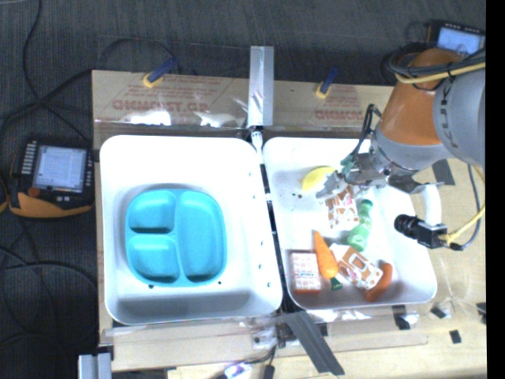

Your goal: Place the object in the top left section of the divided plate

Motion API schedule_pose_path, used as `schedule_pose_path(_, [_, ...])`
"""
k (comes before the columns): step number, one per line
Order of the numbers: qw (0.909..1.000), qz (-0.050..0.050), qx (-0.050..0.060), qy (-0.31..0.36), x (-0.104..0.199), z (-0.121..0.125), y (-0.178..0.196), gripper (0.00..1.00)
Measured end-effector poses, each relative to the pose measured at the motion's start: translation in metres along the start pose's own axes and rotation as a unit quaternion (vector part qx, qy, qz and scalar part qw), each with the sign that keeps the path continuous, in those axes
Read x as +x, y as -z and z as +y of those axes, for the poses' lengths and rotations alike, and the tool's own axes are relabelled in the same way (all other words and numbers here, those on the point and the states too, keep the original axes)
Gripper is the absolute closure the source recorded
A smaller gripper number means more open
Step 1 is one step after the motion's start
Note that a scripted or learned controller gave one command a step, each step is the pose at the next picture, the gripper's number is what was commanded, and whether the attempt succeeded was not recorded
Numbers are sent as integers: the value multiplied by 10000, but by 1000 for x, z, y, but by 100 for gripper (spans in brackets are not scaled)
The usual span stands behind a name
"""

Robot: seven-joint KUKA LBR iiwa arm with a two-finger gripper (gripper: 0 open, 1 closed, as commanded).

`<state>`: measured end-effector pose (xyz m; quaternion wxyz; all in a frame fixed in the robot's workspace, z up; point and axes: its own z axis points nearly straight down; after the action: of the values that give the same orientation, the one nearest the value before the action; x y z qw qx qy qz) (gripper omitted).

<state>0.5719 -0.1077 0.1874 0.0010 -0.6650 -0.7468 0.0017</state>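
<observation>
The blue divided plate (175, 236) lies in the left bin (114, 290). It has two small sections on its left and one large section on its right, and its top left section (151, 211) holds nothing. My gripper (341, 181) reaches down into the right bin (418, 287), just right of a yellow lemon-like object (316, 178) and directly above a red-and-white packet (341, 208). The arm's grey wrist and orange band hang over the bin's upper right corner. Whether anything sits between the fingers is not visible.
The right bin also holds a green bottle (361, 229), an orange carrot (324, 257), a brown-red box (302, 271), another red-and-white packet (360, 269) and a red item (382, 282). A metal divider (261, 85) stands between the bins. A handheld screen (54, 169) lies left of the bench.
</observation>
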Motion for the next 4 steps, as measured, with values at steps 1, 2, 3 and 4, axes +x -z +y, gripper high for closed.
schedule_pose_path(1, [9980, 6, 3, 627, 72, -7, -5, 100])
schedule_pose_path(2, [9882, -4, 0, 1531, 132, 48, -5, 100])
schedule_pose_path(3, [9793, 4, 3, 2025, 217, -25, 28, 100])
schedule_pose_path(4, [9503, -9, -6, 3114, 287, 9, 49, 100])
